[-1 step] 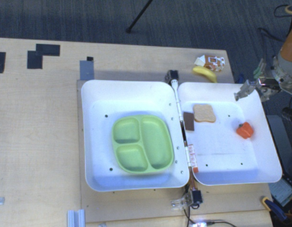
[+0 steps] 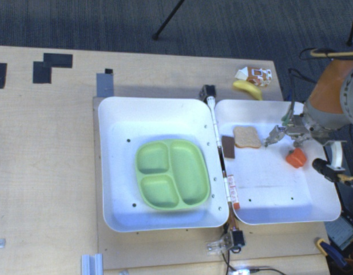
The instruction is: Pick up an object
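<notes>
Still nothing lifted, judging by layout. Bread slice (image 2: 246, 136) flat on floor of right bin (image 2: 279, 208), upper-left part, near the divider. Brown block (image 2: 227, 146) just beside it, against the bin's left wall. Orange piece (image 2: 296, 158) further right, also resting on the bin floor. Gripper (image 2: 276, 135) low over the right bin, just beside the bread's right edge, between bread and orange piece. Nothing visible between the jaws; open or closed, cannot tell at this resolution. Arm (image 2: 330, 102) in from the right, orange band above the wrist. Left bin (image 2: 113, 153) carrying a green divided tray (image 2: 172, 174), compartments bare. Banana (image 2: 247, 88) and a small packet (image 2: 257, 74) out on the counter (image 2: 44, 171) above the right bin, well apart from the gripper. Progress call: approach roughly done, likely target bread; grasp and lift both left.
</notes>
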Controlling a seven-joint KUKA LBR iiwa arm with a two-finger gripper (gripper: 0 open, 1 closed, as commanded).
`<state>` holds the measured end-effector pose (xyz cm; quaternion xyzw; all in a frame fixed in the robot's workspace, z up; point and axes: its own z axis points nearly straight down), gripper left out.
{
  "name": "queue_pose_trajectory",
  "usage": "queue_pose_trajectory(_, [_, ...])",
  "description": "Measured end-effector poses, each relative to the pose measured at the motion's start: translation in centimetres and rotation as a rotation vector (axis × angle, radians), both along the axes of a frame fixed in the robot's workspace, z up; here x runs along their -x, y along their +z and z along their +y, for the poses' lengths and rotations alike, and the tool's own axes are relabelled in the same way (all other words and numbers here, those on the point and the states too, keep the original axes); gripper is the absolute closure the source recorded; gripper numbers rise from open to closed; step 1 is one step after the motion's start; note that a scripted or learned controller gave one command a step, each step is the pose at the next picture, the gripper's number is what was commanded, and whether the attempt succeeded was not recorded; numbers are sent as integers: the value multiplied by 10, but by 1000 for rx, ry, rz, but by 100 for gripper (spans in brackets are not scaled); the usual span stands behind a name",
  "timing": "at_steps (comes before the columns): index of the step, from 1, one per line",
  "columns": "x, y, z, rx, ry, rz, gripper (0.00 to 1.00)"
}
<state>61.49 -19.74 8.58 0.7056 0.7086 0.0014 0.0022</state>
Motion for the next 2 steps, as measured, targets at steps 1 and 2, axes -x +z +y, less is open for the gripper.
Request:
queue_pose_trajectory(1, [-2,12,1,0,2,-4,100])
queue_pose_trajectory(2, [-53,76,-8,1,3,-2,100])
